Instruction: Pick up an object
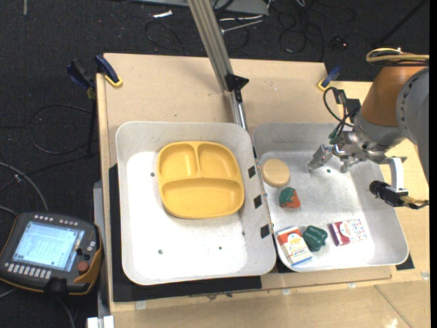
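Fingers spread open low over the right bin, upper part, gripping nothing; objects lie apart from them: tan round disc by the bin's left wall, strawberry just below it; small carton, green piece, red-white packet along the near edge; yellow divided plate in left bin.

No text can be read.

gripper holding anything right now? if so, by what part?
Nothing held. The gripper hovers with open jaws over a bare patch of the right bin, apart from the tan disc and the other items.
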`<state>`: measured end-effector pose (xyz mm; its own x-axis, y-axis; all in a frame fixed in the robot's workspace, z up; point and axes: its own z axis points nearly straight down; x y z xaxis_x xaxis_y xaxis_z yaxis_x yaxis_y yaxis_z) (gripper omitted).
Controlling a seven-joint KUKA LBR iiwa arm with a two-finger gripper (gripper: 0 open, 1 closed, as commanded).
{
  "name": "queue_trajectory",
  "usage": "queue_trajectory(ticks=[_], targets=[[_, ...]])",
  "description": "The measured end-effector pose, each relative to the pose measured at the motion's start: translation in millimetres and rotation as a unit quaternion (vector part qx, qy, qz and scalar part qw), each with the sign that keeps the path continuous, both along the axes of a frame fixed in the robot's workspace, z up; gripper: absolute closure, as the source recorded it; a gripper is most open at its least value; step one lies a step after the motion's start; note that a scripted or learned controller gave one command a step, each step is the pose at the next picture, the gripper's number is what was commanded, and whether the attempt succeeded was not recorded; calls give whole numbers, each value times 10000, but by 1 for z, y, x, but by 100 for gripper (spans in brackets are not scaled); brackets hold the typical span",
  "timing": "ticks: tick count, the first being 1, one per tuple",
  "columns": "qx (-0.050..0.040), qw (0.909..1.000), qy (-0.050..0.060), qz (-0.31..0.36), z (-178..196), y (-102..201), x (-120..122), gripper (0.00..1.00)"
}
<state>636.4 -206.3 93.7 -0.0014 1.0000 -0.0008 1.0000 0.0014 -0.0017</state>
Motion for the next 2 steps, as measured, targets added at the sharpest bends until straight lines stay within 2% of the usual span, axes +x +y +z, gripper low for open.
queue_trajectory(ticks=[1, 2], targets=[[-6, 10000, -23, 5, 13, 0, 1, 100], [-11, 10000, -46, -10, 72, -6, -4, 100]])
